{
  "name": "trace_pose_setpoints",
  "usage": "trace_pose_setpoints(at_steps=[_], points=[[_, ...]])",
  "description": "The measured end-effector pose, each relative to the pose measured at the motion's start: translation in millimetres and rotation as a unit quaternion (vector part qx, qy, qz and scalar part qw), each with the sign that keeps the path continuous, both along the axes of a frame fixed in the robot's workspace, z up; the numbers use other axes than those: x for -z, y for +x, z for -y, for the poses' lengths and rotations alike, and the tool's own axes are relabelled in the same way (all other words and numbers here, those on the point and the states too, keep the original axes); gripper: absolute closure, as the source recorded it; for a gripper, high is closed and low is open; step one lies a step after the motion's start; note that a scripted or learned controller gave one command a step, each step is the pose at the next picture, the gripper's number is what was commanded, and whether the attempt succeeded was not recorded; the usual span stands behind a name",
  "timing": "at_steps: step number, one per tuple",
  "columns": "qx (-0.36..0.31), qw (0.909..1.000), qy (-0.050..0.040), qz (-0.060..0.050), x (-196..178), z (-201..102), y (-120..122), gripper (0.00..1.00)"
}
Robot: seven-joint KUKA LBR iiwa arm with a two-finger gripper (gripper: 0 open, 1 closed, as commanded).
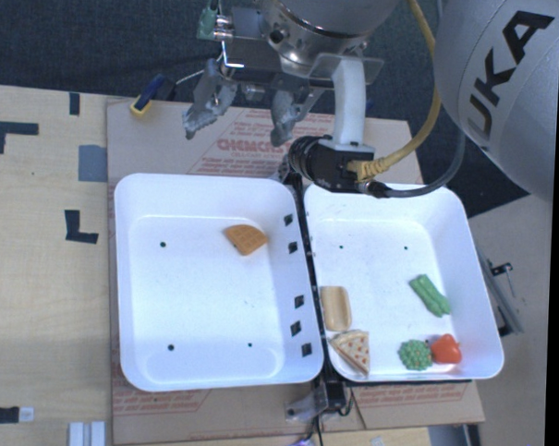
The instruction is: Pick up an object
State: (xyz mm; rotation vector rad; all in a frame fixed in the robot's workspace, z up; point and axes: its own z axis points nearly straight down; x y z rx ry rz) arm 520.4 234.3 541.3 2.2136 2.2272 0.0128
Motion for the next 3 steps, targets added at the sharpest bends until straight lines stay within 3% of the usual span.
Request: trace_pose_setpoints(at_steps=[1,2,3], points=[[0.001,1.0000,-0.0051,-0.006,0,0,4,1.00],[0.003,0.9999,-0.0077,-0.014,198,9,-40,1.00],[0.003,1.0000,-0.0015,0.000,88,37,-36,1.00]])
